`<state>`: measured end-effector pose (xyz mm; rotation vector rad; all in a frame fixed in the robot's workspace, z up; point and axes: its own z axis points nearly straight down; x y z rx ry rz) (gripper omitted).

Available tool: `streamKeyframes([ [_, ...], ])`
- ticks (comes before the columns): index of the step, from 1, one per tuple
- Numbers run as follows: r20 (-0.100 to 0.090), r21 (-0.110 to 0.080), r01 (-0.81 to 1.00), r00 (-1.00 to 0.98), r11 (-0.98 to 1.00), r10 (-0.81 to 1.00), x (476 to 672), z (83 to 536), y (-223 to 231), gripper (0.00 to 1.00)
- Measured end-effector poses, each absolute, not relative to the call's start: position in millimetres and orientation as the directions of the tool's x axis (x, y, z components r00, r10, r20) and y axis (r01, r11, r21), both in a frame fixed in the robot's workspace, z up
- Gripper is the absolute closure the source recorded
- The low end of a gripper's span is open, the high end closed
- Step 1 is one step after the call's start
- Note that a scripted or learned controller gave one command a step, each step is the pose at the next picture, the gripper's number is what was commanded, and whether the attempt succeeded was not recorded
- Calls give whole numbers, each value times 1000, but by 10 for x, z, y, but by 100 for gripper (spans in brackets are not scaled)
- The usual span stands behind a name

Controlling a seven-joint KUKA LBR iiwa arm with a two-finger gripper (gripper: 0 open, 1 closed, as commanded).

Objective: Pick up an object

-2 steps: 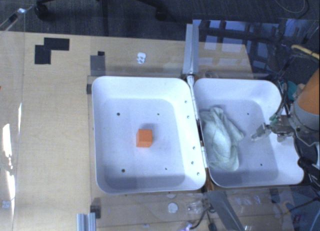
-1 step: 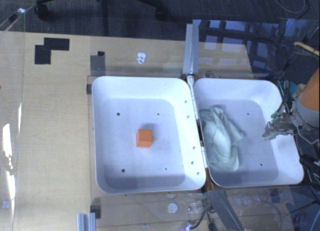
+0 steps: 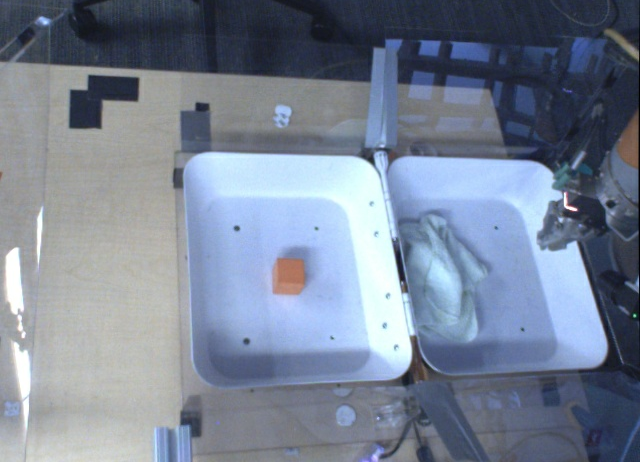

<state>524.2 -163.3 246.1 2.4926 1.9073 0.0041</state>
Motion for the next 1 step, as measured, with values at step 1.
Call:
streamKeyframes([
  [1, -1, 2, 995, 104, -104, 995, 5198, 2138, -1937, 100],
])
